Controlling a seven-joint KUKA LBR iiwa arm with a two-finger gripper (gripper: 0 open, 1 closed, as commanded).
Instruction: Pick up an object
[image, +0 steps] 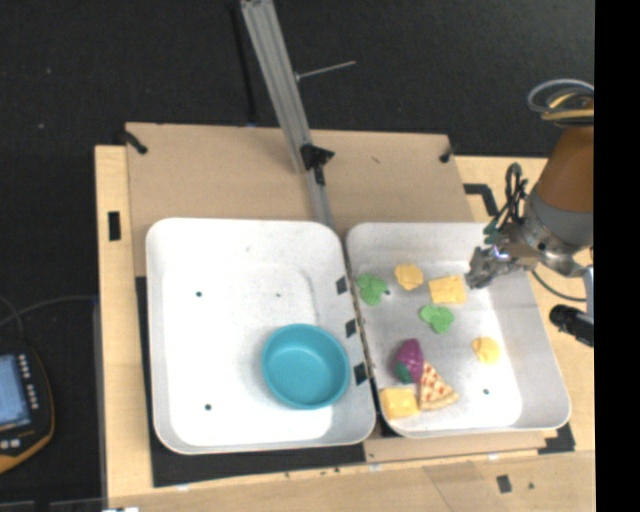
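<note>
You're at the approach step: the claw (484, 268) hangs low in the right bin (530, 340), just beside the yellow block (447, 290); whether it's open, you cannot tell. Next, centre over the block and descend.

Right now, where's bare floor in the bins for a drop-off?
Left bin: bare everywhere except the blue bowl near its lower right. Right bin: crowded with toy food from the green piece down to the pizza slice; the gripper hangs over its upper right.

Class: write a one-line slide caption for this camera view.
Robot hand poised beside a yellow block in the right bin; blue bowl in the left bin.
</note>
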